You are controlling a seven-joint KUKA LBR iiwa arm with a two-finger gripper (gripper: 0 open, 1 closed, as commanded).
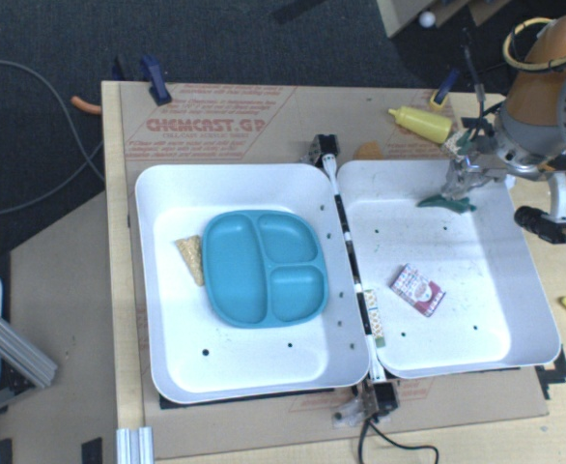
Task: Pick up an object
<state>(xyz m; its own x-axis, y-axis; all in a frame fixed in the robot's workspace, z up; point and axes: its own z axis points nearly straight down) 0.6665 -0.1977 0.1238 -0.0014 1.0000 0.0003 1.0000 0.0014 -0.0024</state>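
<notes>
My gripper (462,175) reaches down into the far right corner of the right bin (515,341). Directly under its tip a small dark-green flat object (444,202) lies on the bin floor; the tip looks to be touching its upper edge, and I cannot see whether it is gripped. A pink and white packet (417,289) lies near the middle of the same bin, well in front of the gripper. In the left bin (167,356) sits a blue divided plate (264,267) with a tan cracker-like piece (190,255) against its left edge.
A yellow bottle (421,121) lies on the bench behind the right bin, close to the arm's wrist (539,114). A black hinge strip (351,259) runs between the bins. Blue clips (154,78) hold the board at the back. Cables trail on the floor at left.
</notes>
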